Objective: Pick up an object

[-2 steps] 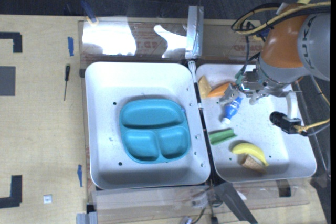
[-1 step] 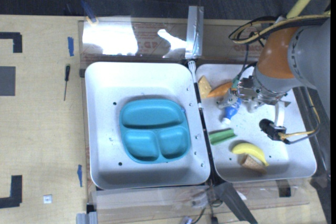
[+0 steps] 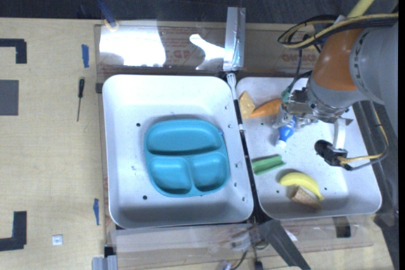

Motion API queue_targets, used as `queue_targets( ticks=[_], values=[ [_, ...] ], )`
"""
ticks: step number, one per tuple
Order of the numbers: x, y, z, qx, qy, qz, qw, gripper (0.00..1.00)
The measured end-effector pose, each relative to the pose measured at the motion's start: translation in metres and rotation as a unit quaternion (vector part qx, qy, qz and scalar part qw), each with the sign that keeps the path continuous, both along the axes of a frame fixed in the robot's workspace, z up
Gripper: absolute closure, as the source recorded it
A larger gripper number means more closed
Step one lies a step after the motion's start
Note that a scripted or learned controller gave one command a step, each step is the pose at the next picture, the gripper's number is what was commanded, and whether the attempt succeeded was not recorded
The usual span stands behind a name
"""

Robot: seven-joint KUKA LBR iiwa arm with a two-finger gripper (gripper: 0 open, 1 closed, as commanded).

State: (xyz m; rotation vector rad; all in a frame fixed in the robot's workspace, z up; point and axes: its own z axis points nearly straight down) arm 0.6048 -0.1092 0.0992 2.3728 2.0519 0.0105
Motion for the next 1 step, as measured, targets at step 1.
queue_targets(
  ticks=[1],
  values=[
    [-0.0106, 0.0649, 0.0992, 0.0001, 0.0, 0.019, 0.9998, 1.0]
  ],
)
